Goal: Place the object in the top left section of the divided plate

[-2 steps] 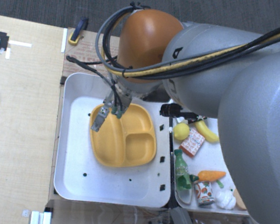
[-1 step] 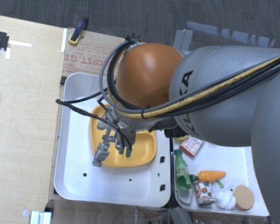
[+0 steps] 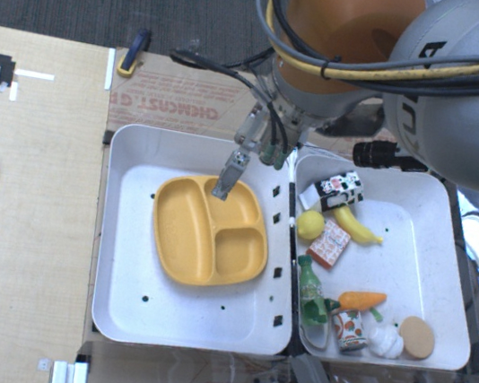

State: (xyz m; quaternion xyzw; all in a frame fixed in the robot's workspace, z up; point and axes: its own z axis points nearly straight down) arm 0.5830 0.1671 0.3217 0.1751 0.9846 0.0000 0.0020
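Below the camera, a pale wooden bench (image 3: 21, 195) carries two shallow white bins side by side, and a flat sheet of brown cardboard (image 3: 191, 101) lies on the far side of them. The left bin (image 3: 113, 292) holds a yellow divided plate (image 3: 206, 230) of smooth plastic, rounded at the corners, with one long section and two smaller ones. The right bin (image 3: 456, 259) holds many small things: a yellow lemon (image 3: 309, 224), a curved banana (image 3: 356, 226), a black and white carton (image 3: 342, 189), a red box (image 3: 331, 244), an orange carrot (image 3: 361, 299), a green bottle (image 3: 308, 287) and a round beige piece (image 3: 417, 337). The grey arm (image 3: 457, 86) with its orange band comes in from the far right. Its gripper (image 3: 223, 185) hangs tilted over the far edge of the plate, where the smaller far section begins. Whether the fingers are open or closed, I cannot tell, and I see no object clearly between them.
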